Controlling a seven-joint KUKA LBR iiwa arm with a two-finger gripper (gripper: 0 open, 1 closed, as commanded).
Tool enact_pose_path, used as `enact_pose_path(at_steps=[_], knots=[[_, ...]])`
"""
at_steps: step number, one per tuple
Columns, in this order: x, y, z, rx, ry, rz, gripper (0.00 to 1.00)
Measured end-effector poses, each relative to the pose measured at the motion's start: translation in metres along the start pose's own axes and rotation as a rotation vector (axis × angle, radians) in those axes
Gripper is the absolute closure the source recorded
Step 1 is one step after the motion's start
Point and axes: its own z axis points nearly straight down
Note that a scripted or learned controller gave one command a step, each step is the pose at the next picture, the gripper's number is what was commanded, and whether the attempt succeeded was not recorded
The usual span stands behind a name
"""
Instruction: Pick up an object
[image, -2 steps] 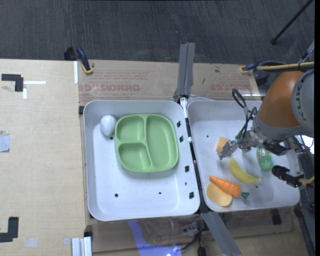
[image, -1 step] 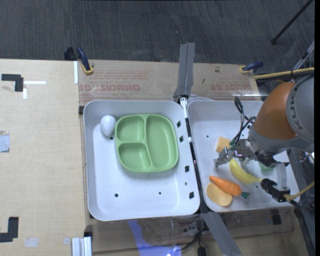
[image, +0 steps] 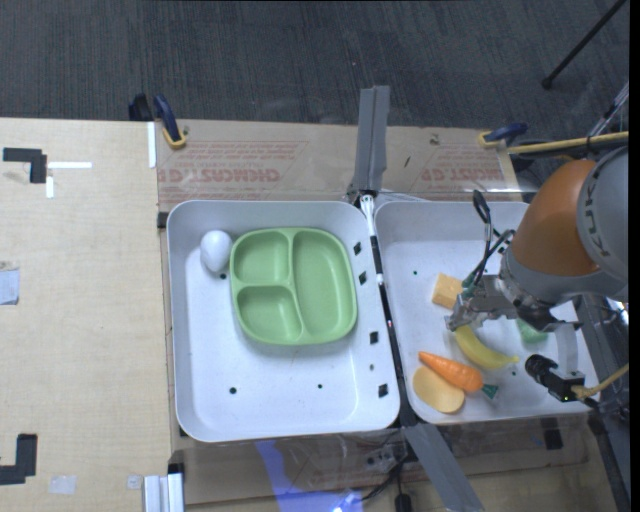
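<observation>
altogether one banana (image: 484, 350), one carrot (image: 452, 371), two bins (image: 290, 420).

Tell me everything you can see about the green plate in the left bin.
The green plate is pale green, looks like smooth plastic, and has rounded corners and a raised rim. Ridges divide it into three compartments: one tall one on the view's right and two smaller ones on the left. It lies flat, right way up and slightly turned, in the upper part of the left bin. A small white ball-like object sits against its upper left corner. Nothing lies in its compartments.
</observation>
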Motion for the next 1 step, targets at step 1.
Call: enact_pose_path(at_steps=[1], knots=[[0.0556, 0.0520, -0.0913, 0.000, -0.003, 0.147, 1.00]])
